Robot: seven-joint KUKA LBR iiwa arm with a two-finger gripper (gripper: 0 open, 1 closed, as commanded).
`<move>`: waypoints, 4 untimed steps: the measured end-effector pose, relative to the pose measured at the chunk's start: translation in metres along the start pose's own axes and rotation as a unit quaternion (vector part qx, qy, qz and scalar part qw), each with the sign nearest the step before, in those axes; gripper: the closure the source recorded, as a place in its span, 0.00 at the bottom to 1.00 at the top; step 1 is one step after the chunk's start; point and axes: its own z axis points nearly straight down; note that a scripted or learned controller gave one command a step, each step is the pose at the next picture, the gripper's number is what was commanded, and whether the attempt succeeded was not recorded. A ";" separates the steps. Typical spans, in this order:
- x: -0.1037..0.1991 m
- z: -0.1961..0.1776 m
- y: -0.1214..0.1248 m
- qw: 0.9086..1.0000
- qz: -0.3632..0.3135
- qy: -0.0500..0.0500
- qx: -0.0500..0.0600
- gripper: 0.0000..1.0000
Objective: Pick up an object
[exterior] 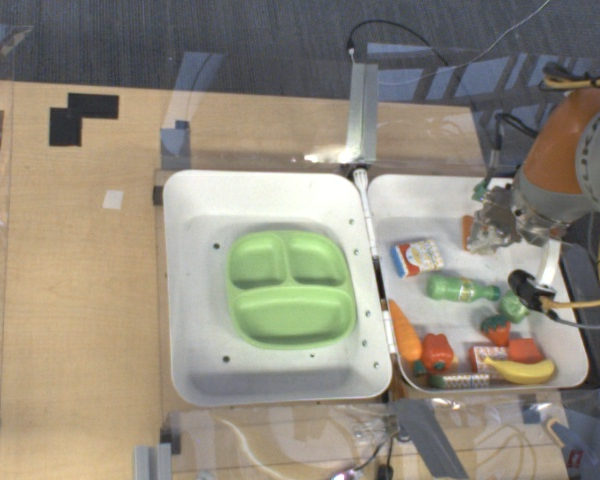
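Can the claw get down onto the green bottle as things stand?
Probably yes: the green bottle lies on its side with bare bin floor around it, and the claw hangs just above and right.

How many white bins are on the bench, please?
2. The left bin holds a green tray. The right bin holds toy food, with the gripper above its far right part.
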 end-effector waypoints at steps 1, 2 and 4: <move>0.000 0.000 0.000 1.000 0.000 0.000 0.000 0.00; 0.002 -0.012 0.002 1.000 -0.001 0.001 -0.002 1.00; -0.013 0.014 0.021 0.999 -0.049 -0.002 0.004 0.00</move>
